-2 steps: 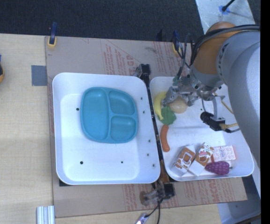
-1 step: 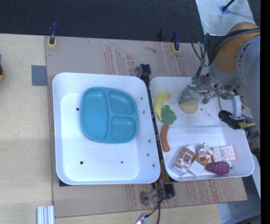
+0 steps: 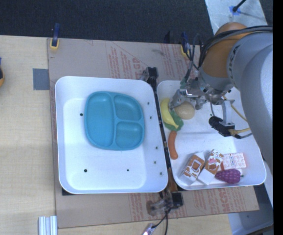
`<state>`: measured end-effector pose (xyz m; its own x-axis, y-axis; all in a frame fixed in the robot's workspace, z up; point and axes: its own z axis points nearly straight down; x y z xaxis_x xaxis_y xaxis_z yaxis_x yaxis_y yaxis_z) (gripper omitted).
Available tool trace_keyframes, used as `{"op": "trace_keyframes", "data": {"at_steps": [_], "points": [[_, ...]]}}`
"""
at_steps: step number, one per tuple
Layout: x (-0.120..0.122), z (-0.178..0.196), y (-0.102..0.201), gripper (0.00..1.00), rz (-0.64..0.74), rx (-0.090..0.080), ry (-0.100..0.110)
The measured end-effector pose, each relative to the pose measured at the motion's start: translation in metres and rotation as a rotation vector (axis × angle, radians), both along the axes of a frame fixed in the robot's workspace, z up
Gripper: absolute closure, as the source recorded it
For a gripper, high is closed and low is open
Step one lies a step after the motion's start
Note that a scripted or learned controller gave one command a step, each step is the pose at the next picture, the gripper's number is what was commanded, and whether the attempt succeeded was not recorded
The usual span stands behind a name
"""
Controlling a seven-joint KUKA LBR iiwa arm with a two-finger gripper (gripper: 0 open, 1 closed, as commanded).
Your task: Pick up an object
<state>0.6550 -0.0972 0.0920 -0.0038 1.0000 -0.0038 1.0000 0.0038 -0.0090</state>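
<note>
My gripper [image 3: 189, 101] hangs low over the far end of the right white plastic bin [image 3: 199, 133], just above a pale tan round potato-like object [image 3: 185, 112]; whether it is clenched or released I cannot tell. Beside it lie a yellow banana [image 3: 167, 114] and an orange carrot [image 3: 173, 145]. The left white bin [image 3: 69, 131] holds a blue divided plate [image 3: 114, 120].

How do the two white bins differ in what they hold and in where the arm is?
The left bin holds one thing, a blue divided plate; the right bin holds many small items: a banana, a carrot, purple grapes and small cartons. The claw is down in the right bin's far end, over a beige round item; the left bin has no arm over it. Both are shallow and white.
</note>
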Motion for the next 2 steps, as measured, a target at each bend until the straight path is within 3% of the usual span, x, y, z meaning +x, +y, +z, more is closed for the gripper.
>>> {"op": "trace_keyframes", "data": {"at_steps": [1, 2], "points": [[0.001, 0.000, -0.014, 0.00, -0.001, 0.003, -0.007], [0.002, 0.101, 0.088, 0.00, 0.001, 0.005, -0.007]]}}
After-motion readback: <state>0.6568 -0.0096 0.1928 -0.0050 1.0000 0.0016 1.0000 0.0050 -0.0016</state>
